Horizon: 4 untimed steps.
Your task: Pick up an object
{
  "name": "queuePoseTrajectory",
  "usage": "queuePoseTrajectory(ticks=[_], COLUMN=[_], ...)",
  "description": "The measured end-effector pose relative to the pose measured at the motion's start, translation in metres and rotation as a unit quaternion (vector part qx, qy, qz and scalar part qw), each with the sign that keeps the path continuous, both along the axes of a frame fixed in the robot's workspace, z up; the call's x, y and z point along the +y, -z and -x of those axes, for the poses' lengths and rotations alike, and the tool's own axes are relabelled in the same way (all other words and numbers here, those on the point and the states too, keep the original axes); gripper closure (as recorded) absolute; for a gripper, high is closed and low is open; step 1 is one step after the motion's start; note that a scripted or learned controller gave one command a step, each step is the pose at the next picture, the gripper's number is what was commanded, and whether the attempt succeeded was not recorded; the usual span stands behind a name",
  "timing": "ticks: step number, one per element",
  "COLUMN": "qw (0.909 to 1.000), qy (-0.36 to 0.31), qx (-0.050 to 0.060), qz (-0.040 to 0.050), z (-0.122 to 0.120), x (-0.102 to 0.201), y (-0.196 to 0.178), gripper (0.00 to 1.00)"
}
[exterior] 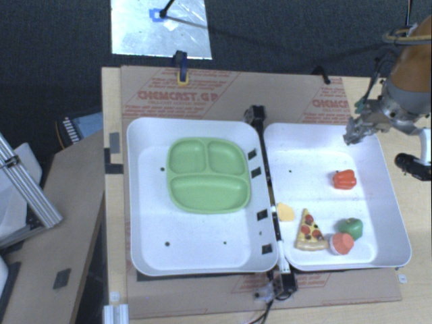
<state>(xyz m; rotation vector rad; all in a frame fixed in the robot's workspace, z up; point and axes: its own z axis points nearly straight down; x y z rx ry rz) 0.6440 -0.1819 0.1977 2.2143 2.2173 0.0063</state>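
Your end effector point(354, 135) hangs over the far right corner of the right bin point(378, 181), near the table's point(202, 86) far right corner. You cannot tell from this slant whether it is open or closed; nothing shows in its grip.

In that same bin, you have a red pepper point(344, 179) lying toward the right wall, well apart from the end effector. Along the near edge sit a pizza slice point(310, 231), a red round piece point(341, 244) just beside it, and a green pepper point(351, 227) touching the red piece on its far side. A small yellow piece point(286, 212) lies against the left wall, near the pizza slice's tip.

The left bin point(148, 235) carries a green divided plate point(207, 175), resting flat toward its far half. Both bins meet along a row of black clips point(263, 181) at the table's middle.
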Motion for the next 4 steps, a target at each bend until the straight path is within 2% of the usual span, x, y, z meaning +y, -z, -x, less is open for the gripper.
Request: queuePoseTrajectory(ticks=[1,4], qw=[1.0000,1.0000], qy=[-0.001,-0.004], qx=[0.001,0.003], qz=[-0.0005,-0.0028], z=[-0.002,0.009], x=[0.000,0.170], y=[-0.042,-0.046], gripper=[1.00,1.00])
